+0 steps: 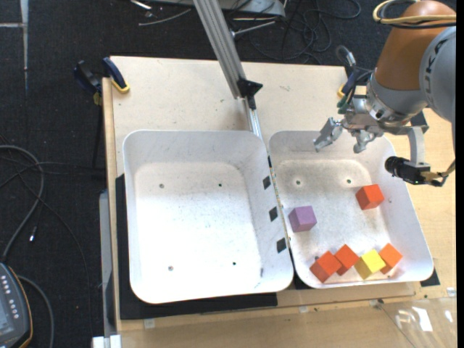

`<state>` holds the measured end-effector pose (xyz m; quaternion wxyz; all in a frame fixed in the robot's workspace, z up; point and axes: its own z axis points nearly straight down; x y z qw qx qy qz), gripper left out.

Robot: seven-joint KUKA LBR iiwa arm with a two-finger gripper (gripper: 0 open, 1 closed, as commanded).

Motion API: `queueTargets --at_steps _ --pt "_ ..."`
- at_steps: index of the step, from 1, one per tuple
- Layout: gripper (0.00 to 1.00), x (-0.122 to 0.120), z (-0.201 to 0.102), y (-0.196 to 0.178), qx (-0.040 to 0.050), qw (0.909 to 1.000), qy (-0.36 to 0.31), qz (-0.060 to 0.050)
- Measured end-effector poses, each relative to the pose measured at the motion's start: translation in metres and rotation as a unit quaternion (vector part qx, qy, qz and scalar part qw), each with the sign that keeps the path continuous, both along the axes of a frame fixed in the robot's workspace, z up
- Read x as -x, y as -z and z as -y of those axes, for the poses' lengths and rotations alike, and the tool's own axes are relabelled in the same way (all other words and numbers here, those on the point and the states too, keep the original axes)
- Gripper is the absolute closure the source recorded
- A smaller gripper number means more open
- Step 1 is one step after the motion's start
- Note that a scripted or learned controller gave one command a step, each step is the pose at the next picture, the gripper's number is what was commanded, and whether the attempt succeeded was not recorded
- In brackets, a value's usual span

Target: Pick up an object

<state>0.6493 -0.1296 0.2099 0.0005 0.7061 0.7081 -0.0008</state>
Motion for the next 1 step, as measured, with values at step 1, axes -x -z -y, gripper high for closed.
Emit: queueTargets --at_steps 1 --pt "0.00 0.0415 0.0422 0.0930 -0.0004 1.0000 -0.001 0.002"
